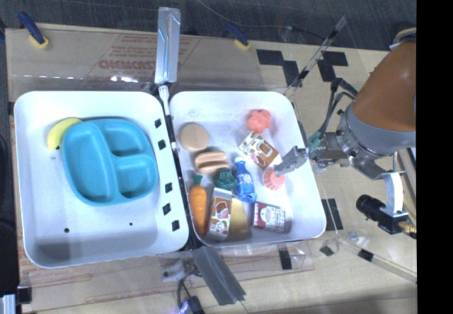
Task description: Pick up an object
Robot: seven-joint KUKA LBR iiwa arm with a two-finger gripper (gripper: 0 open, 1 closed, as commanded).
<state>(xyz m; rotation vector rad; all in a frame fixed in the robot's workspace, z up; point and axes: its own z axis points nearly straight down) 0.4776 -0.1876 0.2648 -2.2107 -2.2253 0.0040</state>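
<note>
Camera view: the gripper (287, 163) hangs low over the right bin (303, 137) near its right wall; whether the claw is apart or together cannot be told. Beneath it a small pink object (273, 179) is partly covered. Snack packets (257, 149), a blue bottle (244, 179) and a carrot (198, 206) crowd the bin's near half. The far left corner lies open. In the left bin (35, 235) a blue tray (110, 159) overlaps a banana (59, 131).

two white bins sit side by side. the left bin (42, 235) holds a blue divided tray (110, 159) with a yellow banana (59, 130) at its upper-left edge. the right bin (219, 104) holds a round bun (193, 136), a hot dog (211, 160), a carrot (199, 208), a pink toy (259, 120) and small packets. the gripper (289, 161) hangs over the right bin's right side, just above a small red piece (273, 179).
</note>
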